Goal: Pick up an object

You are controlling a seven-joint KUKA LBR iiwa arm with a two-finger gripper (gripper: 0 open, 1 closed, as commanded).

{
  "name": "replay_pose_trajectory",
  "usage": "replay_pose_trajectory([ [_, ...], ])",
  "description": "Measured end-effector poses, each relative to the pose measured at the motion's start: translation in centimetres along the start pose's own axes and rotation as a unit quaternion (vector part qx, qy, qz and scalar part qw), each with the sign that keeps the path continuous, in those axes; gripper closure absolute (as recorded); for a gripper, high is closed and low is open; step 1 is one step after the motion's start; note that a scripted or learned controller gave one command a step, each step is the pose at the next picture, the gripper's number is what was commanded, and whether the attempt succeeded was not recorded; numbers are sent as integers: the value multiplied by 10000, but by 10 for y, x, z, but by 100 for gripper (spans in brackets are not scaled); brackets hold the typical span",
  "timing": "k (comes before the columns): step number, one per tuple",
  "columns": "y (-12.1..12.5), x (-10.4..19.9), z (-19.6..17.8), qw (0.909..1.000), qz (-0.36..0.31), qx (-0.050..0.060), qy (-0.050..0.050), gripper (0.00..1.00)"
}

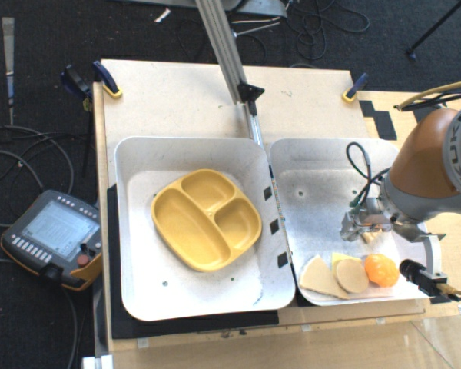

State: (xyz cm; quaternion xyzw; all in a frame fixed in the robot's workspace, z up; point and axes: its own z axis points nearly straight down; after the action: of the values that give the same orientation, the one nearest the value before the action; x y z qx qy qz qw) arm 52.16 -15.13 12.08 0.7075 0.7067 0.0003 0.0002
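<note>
The right bin holds an orange ball-like fruit at its front edge, with a tan round slice and a pale wedge-shaped piece beside it on the left. My gripper hangs low over the right bin, just behind and above these pieces. The orange-banded arm reaches in from the right. I see nothing between the fingers, and their spread is too small to read.
The left bin carries a yellow divided plate at its middle. A slanted metal pole rises from between the bins at the back. A teach pendant lies on the floor to the left.
</note>
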Motion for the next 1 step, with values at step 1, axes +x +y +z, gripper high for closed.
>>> replay_pose_trajectory([
  [1,-8,-2,-47,10000,-3,-14,-6,100],
])
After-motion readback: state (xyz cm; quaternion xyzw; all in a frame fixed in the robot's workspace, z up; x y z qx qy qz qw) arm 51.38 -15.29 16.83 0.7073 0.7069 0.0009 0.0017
